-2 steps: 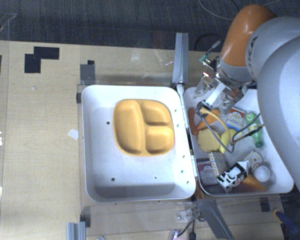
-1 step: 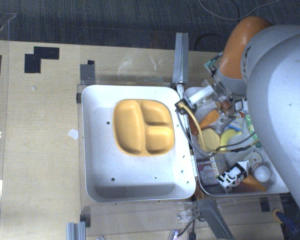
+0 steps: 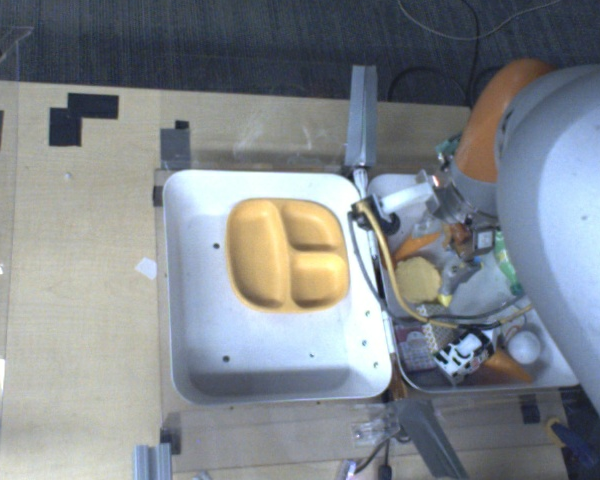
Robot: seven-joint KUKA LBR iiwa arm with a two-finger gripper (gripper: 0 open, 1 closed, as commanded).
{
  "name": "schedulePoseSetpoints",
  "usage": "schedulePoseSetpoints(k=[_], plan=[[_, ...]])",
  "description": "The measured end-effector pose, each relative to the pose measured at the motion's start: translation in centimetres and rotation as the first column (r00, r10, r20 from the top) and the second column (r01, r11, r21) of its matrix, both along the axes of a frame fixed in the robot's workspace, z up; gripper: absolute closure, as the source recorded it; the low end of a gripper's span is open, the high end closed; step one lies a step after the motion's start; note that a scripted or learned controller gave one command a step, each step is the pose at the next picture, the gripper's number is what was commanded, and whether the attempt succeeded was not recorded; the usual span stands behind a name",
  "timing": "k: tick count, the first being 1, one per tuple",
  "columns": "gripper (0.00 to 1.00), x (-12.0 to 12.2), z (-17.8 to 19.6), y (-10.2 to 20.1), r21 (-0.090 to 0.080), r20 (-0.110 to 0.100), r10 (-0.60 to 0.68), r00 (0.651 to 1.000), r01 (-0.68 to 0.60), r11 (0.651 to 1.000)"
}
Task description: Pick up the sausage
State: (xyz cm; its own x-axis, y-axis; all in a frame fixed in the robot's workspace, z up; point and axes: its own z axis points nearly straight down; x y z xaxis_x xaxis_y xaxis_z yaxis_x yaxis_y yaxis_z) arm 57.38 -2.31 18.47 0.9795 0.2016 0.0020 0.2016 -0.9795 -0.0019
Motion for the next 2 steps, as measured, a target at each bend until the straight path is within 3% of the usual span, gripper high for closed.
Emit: schedulePoseSetpoints(k=[1,2], plan=[[0.0,-5.8,0.0,3.5,0.0,-0.001,0.102,0.995,-0.102,0.995],[0.0,-8.6,0.0,7.0,-0.002,0.001,0.573,0.82,-0.573,0.82]])
